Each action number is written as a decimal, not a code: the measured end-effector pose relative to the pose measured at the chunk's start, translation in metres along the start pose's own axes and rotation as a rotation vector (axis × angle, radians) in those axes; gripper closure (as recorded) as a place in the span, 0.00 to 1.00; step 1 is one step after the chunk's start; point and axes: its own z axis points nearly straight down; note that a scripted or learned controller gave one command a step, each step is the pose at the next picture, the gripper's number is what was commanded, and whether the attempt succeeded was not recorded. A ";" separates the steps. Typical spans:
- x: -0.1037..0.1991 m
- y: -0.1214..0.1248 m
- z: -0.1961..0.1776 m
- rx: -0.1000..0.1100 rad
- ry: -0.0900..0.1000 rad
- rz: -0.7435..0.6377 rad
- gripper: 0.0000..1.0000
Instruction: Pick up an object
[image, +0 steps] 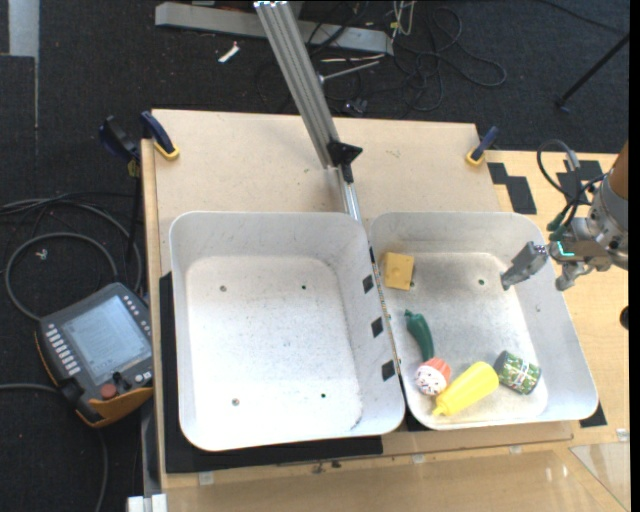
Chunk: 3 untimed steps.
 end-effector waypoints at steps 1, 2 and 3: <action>0.000 0.001 -0.002 -0.003 -0.001 0.001 0.00; -0.001 0.002 0.042 0.001 0.000 0.002 0.00; 0.004 -0.007 0.091 0.002 0.001 0.003 0.00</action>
